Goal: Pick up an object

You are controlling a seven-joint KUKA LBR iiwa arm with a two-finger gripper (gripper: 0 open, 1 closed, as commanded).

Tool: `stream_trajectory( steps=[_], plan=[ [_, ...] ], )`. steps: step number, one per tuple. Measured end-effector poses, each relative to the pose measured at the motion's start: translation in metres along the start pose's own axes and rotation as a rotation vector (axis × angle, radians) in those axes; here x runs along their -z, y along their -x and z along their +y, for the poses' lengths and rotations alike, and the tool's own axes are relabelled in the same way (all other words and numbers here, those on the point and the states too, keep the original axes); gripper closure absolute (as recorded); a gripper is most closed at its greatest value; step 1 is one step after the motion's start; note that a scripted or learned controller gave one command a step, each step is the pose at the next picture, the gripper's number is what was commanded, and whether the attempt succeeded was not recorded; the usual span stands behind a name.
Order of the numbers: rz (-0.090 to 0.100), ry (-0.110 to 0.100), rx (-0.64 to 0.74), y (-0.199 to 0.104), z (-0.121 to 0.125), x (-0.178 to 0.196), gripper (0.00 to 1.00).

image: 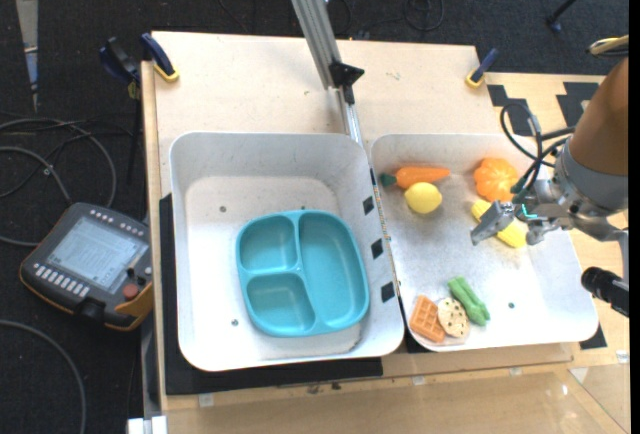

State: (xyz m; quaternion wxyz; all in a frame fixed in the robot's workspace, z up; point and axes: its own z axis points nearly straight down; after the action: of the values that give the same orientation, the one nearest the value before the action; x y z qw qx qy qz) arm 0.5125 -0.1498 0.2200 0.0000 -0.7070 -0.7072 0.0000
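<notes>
Several toy foods lie in the right bin (pixel 560 317): an orange carrot (pixel 424 175), a yellow lemon (pixel 423 198), an orange pumpkin-like piece (pixel 494 178), a green pod (pixel 468 300), a waffle (pixel 427 319) and a cookie (pixel 452 318). A yellow piece (pixel 510 236) lies just below the pumpkin. My gripper (pixel 511 223) hangs low over that yellow piece with its two fingers spread, one on each side. The fingers are open and do not visibly clamp it. The gripper body hides part of the yellow piece.
The left bin (pixel 200 222) holds a teal divided plate (pixel 300 272). A slanted metal pole (pixel 310 7) rises from the divider between the bins. A teach pendant (pixel 85 262) lies on the floor to the left. The arm (pixel 605 152) enters over the right bin's right edge.
</notes>
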Motion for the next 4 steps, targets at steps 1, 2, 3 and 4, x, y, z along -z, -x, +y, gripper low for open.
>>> stream_trajectory(
  steps=[1,2,3,4],
  plan=[
    [0.001,-0.004,-0.001,0.002,0.001,-0.044,0.00],
    [0.002,-0.006,-0.001,-0.005,-0.006,-0.091,0.00],
    [0.000,0.000,-0.001,-0.005,-0.005,-0.125,0.00],
    [0.000,0.003,-0.001,-0.005,-0.004,-0.114,1.00]
  ],
)
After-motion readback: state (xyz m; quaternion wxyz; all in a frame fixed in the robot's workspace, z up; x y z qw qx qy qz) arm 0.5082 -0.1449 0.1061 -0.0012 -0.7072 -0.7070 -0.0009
